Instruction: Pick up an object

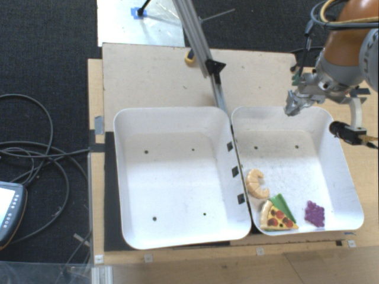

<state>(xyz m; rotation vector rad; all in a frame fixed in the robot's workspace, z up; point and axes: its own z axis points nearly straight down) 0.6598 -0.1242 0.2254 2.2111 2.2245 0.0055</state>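
Observation:
The right bin (331, 152) holds three small toys near its front edge: a tan croissant (257, 183), a pizza slice (277, 216) with a green piece (284, 206) lying against it, and a purple grape bunch (314, 213). My gripper (294, 106) hangs over the far rim of the right bin, well behind all the toys, with nothing seen in it. The orange band of the arm (349, 31) shows at the top right.
The left bin (177, 176) sits beside the right one, divided by a shared rim with black clips (235, 171). A grey slanted pole (195, 34) crosses the bench behind the bins. Cables and a handheld screen (9, 209) lie on the floor at left.

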